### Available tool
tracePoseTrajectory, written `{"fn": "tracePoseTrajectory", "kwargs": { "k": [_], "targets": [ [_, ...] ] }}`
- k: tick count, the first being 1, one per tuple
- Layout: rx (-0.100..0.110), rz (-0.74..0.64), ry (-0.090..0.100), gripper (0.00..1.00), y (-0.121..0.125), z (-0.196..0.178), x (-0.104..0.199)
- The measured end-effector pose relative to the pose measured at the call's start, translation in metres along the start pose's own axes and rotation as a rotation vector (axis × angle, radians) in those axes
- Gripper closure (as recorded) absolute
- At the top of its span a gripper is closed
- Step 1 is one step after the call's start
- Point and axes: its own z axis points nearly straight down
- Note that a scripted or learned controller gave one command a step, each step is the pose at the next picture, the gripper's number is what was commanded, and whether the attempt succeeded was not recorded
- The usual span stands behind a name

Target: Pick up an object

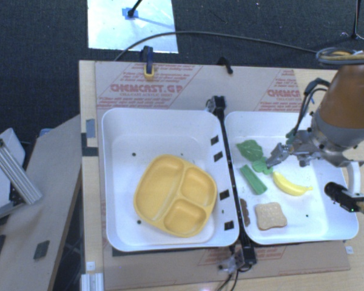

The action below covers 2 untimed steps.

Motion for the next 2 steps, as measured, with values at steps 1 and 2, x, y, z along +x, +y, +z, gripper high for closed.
{"fn": "tracePoseTrajectory", "kwargs": {
  "k": [1, 2],
  "targets": [
    [-0.013, -0.002, -0.002, 0.0, 0.003, -0.006, 0.0],
    [-0.008, -0.001, 0.0, 0.0, 0.007, 0.056, 0.004]
  ]
}}
